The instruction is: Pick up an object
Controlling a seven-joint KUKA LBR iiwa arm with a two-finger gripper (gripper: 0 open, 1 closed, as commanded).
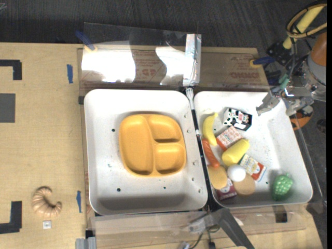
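Arm waiting at the right bin's far corner, nothing picked up yet.

The gripper (273,100) is hanging over the upper right corner of the right bin (295,149), with nothing between its fingers; how wide it is standing I cannot tell. The toys are lying clustered at the bin's left side: a banana (208,128), a black-and-white carton (237,119), a lemon (235,151), a white egg (237,174), and apart from them a green strawberry (281,186) near the front right corner. The approach is in hand; next it is needing to travel left and drop over one toy. The left bin (98,154) is holding a yellow divided tray (152,143). Cardboard lettering behind is unreadable.
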